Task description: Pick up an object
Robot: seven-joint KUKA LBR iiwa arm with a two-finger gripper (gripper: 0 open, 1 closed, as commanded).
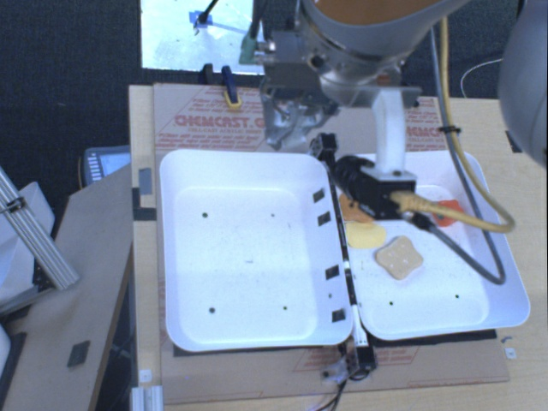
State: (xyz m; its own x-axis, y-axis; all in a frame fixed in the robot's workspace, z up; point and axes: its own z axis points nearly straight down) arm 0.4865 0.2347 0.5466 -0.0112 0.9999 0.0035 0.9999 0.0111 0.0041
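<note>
In the right bin (479, 311) lie a tan square cracker-shaped piece (399, 258), a flat yellow piece (366, 235), an orange piece (349, 205) partly under black hardware, and a red-orange piece (446, 211) behind a cable. My gripper (285, 133) hangs blurred over the back rim of the left bin (248, 255), to the upper left of those objects. Nothing shows in it.
A black mount with a white post (390, 144) and a yellow-tipped cable (428, 208) reach over the right bin's back left part. A grey cable (479, 259) loops across that bin. Brown cardboard (197, 122) lies behind the bins. A yellow clamp (231, 101) sits at the back.
</note>
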